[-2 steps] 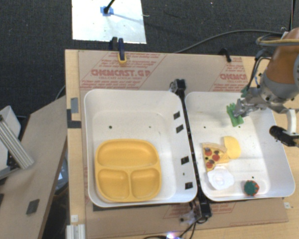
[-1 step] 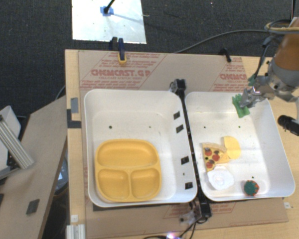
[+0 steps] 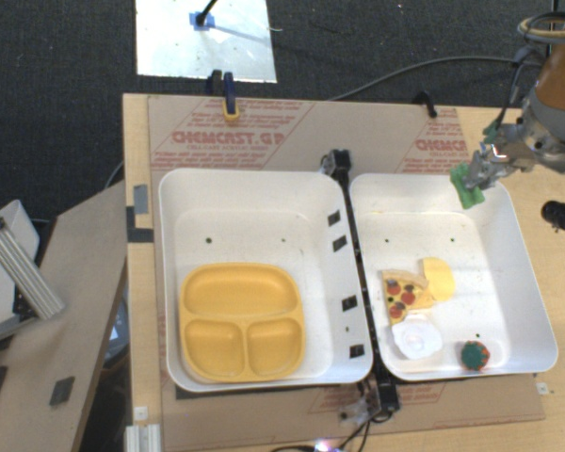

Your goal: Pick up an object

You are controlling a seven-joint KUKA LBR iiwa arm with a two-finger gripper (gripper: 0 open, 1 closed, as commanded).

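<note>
The pincer [image 3: 478, 169] gripped a green block [image 3: 469, 188], seemingly light and stiff, by its upper end.

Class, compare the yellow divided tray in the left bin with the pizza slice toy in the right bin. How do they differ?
The yellow tray is far larger than the pizza slice. The tray is plain yellow; the slice has red spots. The tray is a rounded rectangle with three compartments; the slice is a flat wedge. Both lie flat in white bins.
</note>
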